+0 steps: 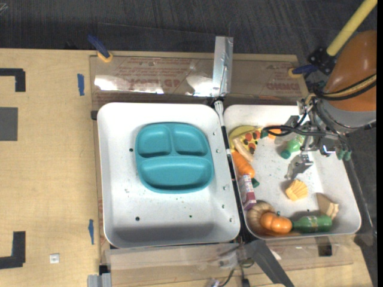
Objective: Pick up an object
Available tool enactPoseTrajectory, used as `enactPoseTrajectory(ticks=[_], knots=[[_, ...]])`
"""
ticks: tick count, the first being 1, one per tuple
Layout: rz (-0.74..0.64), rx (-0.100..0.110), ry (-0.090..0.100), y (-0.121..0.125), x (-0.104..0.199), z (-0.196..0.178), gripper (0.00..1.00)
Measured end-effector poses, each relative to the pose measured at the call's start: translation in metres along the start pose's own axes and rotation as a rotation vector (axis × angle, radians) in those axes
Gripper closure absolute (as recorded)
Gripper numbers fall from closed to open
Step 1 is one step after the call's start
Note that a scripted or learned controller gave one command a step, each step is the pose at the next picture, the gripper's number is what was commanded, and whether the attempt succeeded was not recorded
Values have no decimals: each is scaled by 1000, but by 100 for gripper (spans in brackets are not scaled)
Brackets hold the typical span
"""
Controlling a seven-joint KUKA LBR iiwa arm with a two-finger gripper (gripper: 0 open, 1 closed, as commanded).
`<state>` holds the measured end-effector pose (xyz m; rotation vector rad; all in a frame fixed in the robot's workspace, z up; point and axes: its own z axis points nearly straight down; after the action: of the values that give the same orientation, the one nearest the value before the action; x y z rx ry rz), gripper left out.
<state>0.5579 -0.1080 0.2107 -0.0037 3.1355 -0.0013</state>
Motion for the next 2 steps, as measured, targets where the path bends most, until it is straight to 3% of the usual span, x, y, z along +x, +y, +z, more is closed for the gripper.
enactPoseTrajectory(ticks=[1,2], knots=[[107,1,-5,-39,-54,113,0],[-15,2,-3,-88,6,122,0]])
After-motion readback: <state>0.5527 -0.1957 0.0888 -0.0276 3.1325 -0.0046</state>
